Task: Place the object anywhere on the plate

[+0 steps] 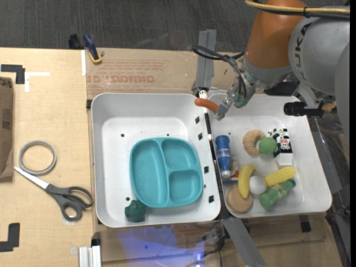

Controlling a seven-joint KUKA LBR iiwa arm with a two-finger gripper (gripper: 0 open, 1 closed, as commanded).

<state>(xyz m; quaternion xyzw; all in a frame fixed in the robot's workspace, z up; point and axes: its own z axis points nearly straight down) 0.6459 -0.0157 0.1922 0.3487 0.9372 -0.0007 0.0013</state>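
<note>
Plate: teal, rounded-square, split into three compartments; it lies flat in the middle of the left bin, every compartment bare.
Carrot: a small orange piece, slim and tapered, lying at the top of the divide between the two bins, on or just above the rims; whether the fingers pinch it cannot be told.
Gripper: hangs at the upper left corner of the right bin, tilted down toward the carrot, its tip just beside the orange piece. Whether it is parted or closed is unclear from this angle.
Arm: orange band and grey body come in from the upper right.
Green lump: dark green, knobbly, in the left bin's near corner, touching the plate's lower left edge.
Right bin contents: a blue bottle along the left wall, a banana, a corn cob, a green bottle, a white egg, a tan ring touching a green ball.
Bench at left: scissors and a tape roll, well apart from the bins.
</note>
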